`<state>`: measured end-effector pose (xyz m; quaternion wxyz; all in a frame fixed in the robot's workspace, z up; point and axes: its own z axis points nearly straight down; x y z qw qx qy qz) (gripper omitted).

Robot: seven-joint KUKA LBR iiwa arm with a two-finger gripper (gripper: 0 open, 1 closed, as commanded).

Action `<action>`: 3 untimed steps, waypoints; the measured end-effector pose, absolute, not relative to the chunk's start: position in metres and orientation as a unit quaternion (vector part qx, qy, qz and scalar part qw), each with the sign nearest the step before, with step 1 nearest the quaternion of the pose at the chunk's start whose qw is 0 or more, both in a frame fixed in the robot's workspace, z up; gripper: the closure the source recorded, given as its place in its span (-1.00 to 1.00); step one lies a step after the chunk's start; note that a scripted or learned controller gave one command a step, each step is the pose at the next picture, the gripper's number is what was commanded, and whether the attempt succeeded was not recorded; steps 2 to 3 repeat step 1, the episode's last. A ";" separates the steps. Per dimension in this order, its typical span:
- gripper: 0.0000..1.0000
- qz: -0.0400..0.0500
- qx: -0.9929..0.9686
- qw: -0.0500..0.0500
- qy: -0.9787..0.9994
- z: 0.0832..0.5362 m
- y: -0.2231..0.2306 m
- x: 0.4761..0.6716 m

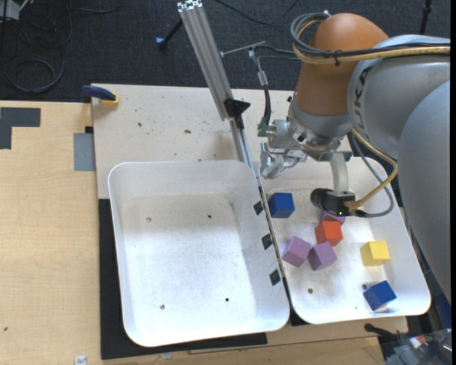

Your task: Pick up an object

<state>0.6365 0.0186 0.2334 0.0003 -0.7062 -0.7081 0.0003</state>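
Claw (pixel 274 164) first: it is hanging at the end of the grey arm (pixel 410 90), over the far left corner of the right bin (pixel 410 299), just beside the wall the two bins share. Its metal fingers are blurring into one pale shape, so I cannot tell how far apart they are standing, and nothing is showing between them.

Going from largest to smallest, the arm is filling the upper right, with its orange band (pixel 338 55) sitting above the wrist. The tabletop (pixel 30 226) is spreading pale wood to the left. The left bin (pixel 186 249) is lying wide and white, speckled with small dark marks. A slanted metal rail (pixel 213 74) is leaning from the top down toward the shared wall, close beside the claw.

The right bin is holding the blocks. A blue cube (pixel 280 204) is sitting just below the claw, apart from it. Two purple cubes (pixel 309 253) are resting together, touching, near the middle. An orange cube (pixel 329 232) is lying just above them. A yellow cube (pixel 375 252) is sitting toward the right wall, and a second blue cube (pixel 379 295) is lying near the front edge.

Open white floor is showing along the front left of the right bin.
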 end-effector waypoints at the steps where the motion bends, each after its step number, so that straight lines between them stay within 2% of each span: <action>1: 1.00 0.000 -0.706 0.001 -0.708 0.227 0.061 0.643; 3: 1.00 0.000 -0.706 0.001 -0.708 0.227 0.061 0.643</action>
